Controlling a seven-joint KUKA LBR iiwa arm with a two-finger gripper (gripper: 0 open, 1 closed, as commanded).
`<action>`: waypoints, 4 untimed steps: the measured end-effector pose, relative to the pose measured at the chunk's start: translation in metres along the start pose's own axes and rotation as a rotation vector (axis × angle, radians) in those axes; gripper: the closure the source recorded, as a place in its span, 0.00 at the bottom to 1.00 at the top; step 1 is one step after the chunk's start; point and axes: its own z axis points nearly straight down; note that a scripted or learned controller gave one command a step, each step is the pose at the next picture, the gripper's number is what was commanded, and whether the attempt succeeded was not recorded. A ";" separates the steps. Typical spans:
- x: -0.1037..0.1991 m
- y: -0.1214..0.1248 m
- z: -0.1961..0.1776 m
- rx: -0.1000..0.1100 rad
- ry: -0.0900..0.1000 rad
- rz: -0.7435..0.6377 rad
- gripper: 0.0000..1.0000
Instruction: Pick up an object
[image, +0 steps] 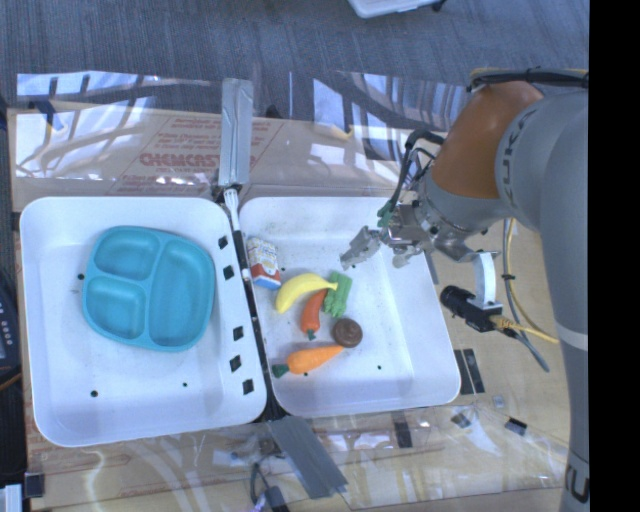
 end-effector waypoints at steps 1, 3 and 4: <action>0.028 -0.010 0.106 -0.014 -0.005 -0.224 0.00; 0.014 -0.059 0.008 -0.002 0.000 0.016 0.00; 0.074 -0.098 0.113 -0.002 0.000 -0.138 0.00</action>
